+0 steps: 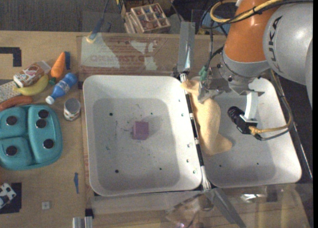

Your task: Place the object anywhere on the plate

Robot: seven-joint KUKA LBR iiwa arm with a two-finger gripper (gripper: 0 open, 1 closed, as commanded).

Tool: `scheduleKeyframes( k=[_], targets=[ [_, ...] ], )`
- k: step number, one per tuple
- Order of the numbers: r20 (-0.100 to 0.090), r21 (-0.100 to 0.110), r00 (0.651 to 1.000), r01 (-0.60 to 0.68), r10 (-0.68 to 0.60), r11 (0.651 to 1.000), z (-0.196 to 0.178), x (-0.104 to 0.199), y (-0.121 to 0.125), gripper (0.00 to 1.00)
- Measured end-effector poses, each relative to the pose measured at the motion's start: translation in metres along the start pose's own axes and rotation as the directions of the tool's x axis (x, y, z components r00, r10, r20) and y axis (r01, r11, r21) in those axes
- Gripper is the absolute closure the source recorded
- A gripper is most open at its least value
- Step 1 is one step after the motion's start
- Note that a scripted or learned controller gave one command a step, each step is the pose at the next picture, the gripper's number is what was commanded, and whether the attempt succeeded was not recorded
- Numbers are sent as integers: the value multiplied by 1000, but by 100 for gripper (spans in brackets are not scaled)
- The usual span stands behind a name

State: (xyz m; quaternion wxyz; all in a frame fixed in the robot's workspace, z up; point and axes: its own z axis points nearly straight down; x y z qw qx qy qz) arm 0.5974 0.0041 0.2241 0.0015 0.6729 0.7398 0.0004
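Note:
A small purple square block (140,130) lies flat near the middle of the left white bin (99,172). A tan, flat plate (212,125) rests in the right bin (278,167), against its left wall, partly covered by the arm. My gripper (206,91) hangs over the plate's upper end, at the top left of the right bin, below the orange band (248,18). The wrist hides what is under it. The purple block lies well to the gripper's left, across the wall between the bins.
On the bench to the left stand a teal tray (27,135), a small can (72,109), a blue bottle (61,88), a banana (32,89) and a carrot (59,64). A black cable fitting (241,120) hangs from the wrist over the right bin.

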Motion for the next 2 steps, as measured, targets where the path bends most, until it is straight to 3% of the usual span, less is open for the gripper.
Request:
scheduleKeyframes(
  k=[1,2],
  targets=[
    [-1,5,998,63,-63,998,27,43,10,100],
    [0,1,994,112,-112,994,16,18,72,100]
  ],
)
